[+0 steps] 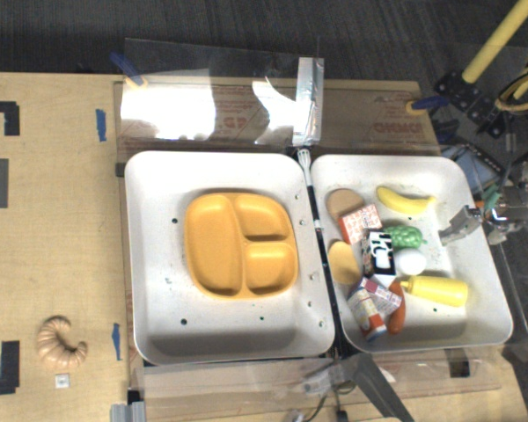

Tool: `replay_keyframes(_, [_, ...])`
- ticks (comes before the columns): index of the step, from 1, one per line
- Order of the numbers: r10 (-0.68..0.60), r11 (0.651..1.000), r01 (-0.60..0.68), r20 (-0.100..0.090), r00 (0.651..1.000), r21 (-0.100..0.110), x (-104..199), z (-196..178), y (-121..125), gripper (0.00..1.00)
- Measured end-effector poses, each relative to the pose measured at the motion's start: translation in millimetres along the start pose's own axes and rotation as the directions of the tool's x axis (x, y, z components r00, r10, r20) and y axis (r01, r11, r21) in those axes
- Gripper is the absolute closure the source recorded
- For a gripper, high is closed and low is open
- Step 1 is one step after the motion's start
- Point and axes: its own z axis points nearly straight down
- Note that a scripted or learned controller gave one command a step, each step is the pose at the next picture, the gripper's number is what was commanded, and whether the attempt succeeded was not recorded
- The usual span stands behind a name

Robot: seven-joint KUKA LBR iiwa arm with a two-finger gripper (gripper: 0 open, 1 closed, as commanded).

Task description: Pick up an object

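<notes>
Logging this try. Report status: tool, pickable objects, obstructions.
Tool over right bin, near its right rim. Nothing seen between its tips. Banana closest; mustard bottle below. Items crowded at bin centre.

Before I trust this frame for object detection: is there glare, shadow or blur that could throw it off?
In the camera view, strong glare whitens the clear plastic sheet behind the bins; soft shadow lies along the left bin near its front wall; the gripper at the right bin looks slightly blurred; the yellow tray and banana read clearly.
</notes>
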Motion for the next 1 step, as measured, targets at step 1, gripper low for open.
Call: replay_keyframes(1, [0.282, 0.960, -0.282, 0.000, 0.960, 0.003, -2.8, 68.0, 41.9, 0.00])
